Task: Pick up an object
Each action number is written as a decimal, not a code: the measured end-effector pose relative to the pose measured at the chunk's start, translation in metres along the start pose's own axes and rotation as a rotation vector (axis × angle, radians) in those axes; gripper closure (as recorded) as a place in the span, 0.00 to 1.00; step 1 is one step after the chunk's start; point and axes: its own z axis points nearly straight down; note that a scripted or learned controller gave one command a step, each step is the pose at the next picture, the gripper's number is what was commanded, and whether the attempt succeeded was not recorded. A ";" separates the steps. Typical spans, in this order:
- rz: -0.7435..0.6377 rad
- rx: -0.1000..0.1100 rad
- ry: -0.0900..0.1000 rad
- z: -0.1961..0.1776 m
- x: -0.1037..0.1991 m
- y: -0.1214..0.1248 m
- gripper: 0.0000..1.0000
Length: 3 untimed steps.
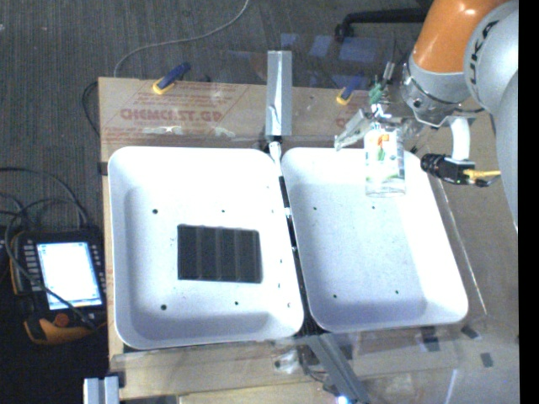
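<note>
- Surface: a brown cardboard-covered bench top (177, 112) with faint red lettering occupies the centre of the frame, over dark grey carpet (50, 40). A handheld pendant with a lit white screen (66, 273) lies on the floor at the lower left.
- Two blue-and-yellow clamps (171, 77) sit on the upper bench edge; a grey metal strip (279, 95) stands upright between the bins.
- Left shallow white plastic bin (143, 183): holds one flat black ribbed rectangular panel (219, 253), lying near the bin centre, well apart from every wall.
- Right shallow white plastic bin (387, 259): a clear plastic packet with orange and green contents (384, 165) hangs over its upper edge.
- Two-finger gripper (381, 124), upper right of the frame: clamped on the top of the clear packet, which dangles upright below it.
- Grey arm with an orange band (450, 23) enters from the upper right corner.
- Open room: the lower right bin floor is bare.
</note>
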 end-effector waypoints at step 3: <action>-0.399 -0.002 0.013 0.140 -0.074 0.007 0.00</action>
